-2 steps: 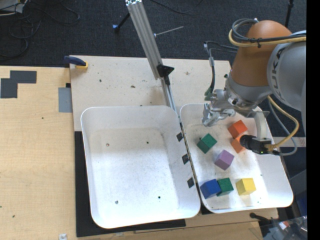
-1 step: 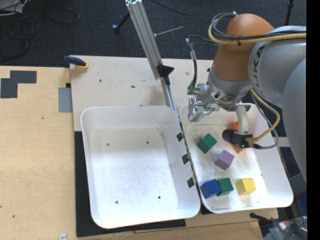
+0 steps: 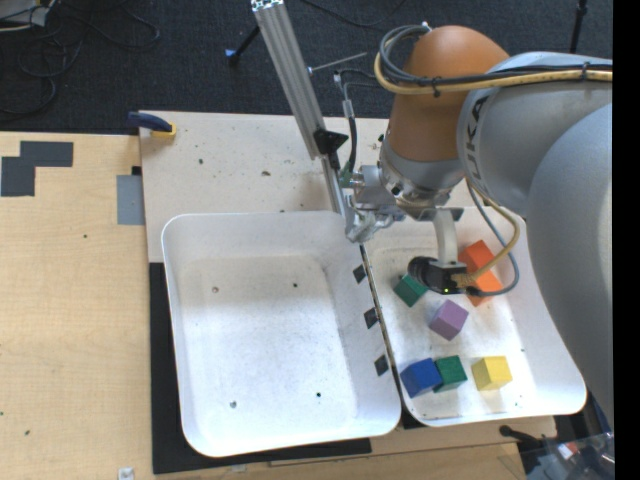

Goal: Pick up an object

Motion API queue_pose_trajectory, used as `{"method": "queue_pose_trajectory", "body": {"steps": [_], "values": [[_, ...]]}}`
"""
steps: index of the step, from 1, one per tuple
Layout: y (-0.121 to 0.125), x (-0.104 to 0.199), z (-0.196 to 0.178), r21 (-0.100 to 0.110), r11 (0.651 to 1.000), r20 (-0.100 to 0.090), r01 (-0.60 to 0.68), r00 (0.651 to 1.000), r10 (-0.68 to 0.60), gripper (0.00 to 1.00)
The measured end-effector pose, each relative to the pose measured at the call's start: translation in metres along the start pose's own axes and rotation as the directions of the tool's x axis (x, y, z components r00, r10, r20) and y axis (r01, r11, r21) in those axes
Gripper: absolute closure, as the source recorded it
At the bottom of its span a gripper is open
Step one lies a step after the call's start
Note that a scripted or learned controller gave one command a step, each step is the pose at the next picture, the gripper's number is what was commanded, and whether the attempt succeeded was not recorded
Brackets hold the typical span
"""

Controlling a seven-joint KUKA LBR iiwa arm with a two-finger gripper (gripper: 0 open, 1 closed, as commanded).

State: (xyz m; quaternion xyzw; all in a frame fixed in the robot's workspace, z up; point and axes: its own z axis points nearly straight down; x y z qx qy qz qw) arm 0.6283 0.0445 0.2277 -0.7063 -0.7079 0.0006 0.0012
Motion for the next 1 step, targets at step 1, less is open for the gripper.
{"method": "queue_pose_trajectory", "body": {"steps": [1], "values": [[0.0200, 0.0518, 0.0027, -0.001, 1.000, -0.001, 0.001, 1.000, -0.001, 1.00]]}}
